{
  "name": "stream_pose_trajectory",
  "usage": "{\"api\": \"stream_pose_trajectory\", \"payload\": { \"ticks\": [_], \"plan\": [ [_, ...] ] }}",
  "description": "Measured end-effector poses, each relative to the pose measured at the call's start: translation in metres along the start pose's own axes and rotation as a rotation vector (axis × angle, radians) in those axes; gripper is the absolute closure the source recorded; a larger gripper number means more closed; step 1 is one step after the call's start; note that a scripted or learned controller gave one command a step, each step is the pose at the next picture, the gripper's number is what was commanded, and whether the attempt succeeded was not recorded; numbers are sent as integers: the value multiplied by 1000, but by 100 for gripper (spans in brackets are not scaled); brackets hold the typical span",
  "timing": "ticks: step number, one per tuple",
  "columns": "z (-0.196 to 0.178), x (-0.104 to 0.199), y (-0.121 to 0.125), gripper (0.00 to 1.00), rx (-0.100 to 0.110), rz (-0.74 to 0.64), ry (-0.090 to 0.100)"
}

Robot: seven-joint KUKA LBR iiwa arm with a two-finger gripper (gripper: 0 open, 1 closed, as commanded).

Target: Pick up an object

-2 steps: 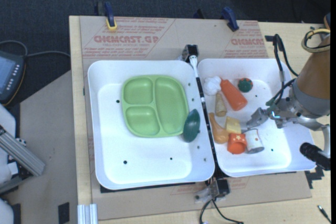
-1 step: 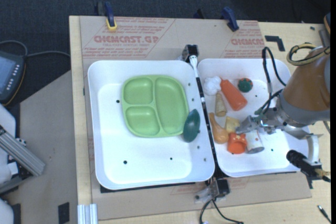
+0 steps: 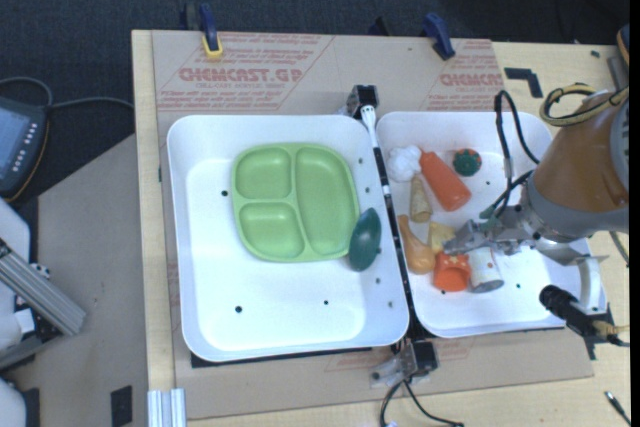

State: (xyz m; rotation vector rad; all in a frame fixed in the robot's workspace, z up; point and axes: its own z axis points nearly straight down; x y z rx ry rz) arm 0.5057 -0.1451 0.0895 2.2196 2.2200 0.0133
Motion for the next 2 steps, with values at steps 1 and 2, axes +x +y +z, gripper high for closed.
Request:
{"api": "stream_pose_trajectory", "payload": {
  "ticks": [1,2],
  "plan": [
    [-10,-2,-1,100,-2,1,-7],
    [-73,-4,2,100,1,0,-7]
  ]
}}
